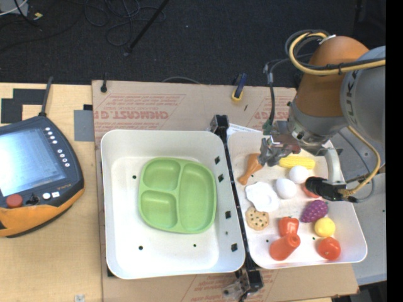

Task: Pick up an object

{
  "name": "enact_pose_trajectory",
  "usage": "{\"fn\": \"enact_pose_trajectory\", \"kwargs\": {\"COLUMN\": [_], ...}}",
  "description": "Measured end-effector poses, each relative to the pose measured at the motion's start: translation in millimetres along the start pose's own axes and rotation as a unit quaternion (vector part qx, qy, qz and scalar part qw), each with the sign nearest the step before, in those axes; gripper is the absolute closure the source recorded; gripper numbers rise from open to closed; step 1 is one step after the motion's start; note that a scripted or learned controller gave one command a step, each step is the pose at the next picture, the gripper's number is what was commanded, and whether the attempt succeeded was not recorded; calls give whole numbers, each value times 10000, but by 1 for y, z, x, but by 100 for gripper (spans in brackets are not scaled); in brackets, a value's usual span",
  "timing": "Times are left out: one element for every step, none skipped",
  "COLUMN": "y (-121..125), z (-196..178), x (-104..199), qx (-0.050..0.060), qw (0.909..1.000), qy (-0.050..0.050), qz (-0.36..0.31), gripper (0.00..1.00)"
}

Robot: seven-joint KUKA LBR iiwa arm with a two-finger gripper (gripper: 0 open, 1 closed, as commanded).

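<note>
Over the right bin's (pixel 359 247) twelve o'clock, finger spread cannot be told; the corn (pixel 297 162), judged light, stiff, slick, is best taken mid-length.

Two shallow white bins sit side by side on the bench: a left bin (pixel 119 200) and a right bin (pixel 352 244). The left one holds one green divided plate (pixel 177 194) with three compartments. The right one holds a spread of toy food: one chicken drumstick (pixel 250 167), one corn cob (pixel 297 162), one white egg (pixel 285 188), one white fried-egg piece (pixel 261 195), one chocolate-chip cookie (pixel 257 218), one bunch of purple grapes (pixel 313 211), one yellow lemon (pixel 325 227), and three red-orange pieces too small to name (pixel 286 236). One handheld control pendant (pixel 34 172) rests left of the bins.
</note>
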State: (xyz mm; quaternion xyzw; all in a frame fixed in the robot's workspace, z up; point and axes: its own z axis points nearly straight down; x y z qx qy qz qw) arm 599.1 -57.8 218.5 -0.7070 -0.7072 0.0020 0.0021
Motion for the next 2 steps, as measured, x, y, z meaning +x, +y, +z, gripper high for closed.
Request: {"fn": "enact_pose_trajectory", "kwargs": {"y": [7, 5], "z": [-19, -18], "x": [-7, -6], "qx": [-24, -12], "qw": [10000, 10000], "qy": [0, 4], "qz": [-4, -2], "gripper": [100, 100]}}
